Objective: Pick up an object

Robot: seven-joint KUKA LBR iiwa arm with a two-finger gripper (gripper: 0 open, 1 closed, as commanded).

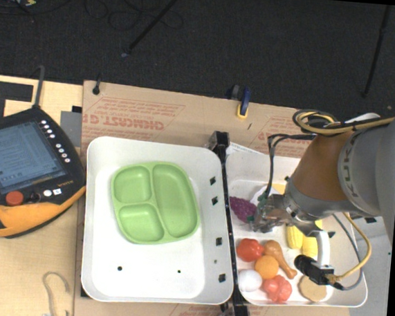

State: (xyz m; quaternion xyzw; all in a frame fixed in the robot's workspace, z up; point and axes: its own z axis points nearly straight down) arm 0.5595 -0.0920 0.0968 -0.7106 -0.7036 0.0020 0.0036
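Here, purple toy (crinkled), right bin

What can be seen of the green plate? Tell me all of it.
The green plate is pale green, looks like smooth plastic, and has rounded corners and three compartments: two smaller ones on the view's left and one long one on the right. It lies flat, slightly rotated, in the upper middle of the left bin, resting on that bin's floor. Its compartments hold nothing, and nothing else touches it.

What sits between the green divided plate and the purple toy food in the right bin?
In the camera view, between the green divided plate and the purple toy food lie bare white bin floor and the black-clipped divider where the bins meet.
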